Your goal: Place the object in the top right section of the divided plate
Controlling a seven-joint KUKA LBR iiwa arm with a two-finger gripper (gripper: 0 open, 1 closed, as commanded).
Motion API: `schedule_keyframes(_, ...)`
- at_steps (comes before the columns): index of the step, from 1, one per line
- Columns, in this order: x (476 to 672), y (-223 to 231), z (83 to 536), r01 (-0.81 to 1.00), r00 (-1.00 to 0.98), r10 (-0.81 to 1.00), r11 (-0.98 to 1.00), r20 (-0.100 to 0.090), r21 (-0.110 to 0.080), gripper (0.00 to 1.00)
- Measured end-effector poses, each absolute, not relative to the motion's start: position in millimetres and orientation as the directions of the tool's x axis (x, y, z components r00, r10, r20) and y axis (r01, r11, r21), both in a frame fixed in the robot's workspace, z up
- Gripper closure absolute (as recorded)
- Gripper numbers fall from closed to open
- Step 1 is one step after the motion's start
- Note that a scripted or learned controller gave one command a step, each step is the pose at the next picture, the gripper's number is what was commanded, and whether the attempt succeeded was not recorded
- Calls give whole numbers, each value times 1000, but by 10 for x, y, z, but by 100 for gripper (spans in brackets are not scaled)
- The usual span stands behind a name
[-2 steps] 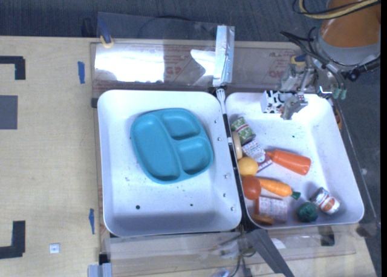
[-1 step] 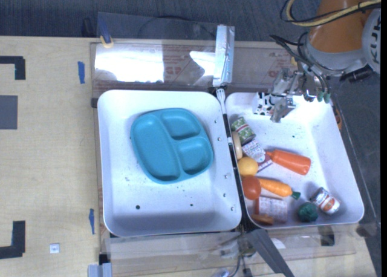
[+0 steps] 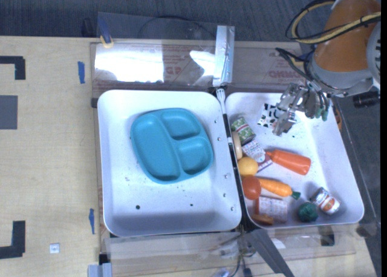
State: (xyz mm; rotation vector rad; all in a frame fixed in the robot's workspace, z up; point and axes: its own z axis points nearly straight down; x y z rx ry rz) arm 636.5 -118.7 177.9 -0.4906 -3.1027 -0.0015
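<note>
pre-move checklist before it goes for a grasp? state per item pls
1. Blue divided plate lies flat in the left bin: ok.
2. Plate's top right section holds nothing: ok.
3. Gripper is over the right bin, upper part: ok.
4. Object held between the fingers: not ok, nothing seen there.
5. Finger opening: cannot tell.
6. Target object chosen: cannot tell; orange bottle, carrot and small can lie crowded together.

Arm in from right, gripper [image 3: 289, 111] angled down-left.
</note>
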Motion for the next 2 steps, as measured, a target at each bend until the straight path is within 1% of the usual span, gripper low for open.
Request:
schedule_keyframes(1,6605,-1123,2379,484,-875,484,875,-9,3,100)
schedule_keyframes(2,6514,-1425,2386,681,-732,681,732,-6,3,100)
